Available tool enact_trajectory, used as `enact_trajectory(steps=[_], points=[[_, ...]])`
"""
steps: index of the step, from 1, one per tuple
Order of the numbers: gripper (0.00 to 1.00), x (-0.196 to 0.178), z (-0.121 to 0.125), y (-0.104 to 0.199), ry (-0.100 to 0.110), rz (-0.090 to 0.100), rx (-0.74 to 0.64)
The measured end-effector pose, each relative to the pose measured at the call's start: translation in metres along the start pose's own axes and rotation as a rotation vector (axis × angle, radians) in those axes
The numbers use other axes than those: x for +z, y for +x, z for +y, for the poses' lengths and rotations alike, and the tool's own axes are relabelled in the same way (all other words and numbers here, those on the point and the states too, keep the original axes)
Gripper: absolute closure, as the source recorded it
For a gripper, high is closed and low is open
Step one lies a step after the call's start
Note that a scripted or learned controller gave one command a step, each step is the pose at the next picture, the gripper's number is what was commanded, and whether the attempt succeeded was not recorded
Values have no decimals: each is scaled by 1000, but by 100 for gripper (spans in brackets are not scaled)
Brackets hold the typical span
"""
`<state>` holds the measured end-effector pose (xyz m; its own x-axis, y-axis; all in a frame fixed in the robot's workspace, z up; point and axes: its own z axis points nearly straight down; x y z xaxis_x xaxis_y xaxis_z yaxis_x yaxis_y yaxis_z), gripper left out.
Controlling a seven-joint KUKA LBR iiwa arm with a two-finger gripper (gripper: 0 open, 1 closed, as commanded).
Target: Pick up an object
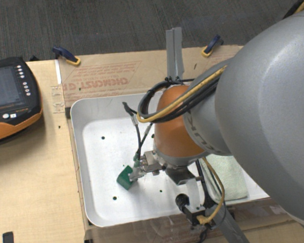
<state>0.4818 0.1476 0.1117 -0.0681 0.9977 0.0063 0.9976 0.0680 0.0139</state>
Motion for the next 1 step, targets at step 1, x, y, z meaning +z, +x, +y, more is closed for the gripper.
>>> enact_trajectory(steps=[1], points=[[100, -8, 1, -2, 1, -2, 5]])
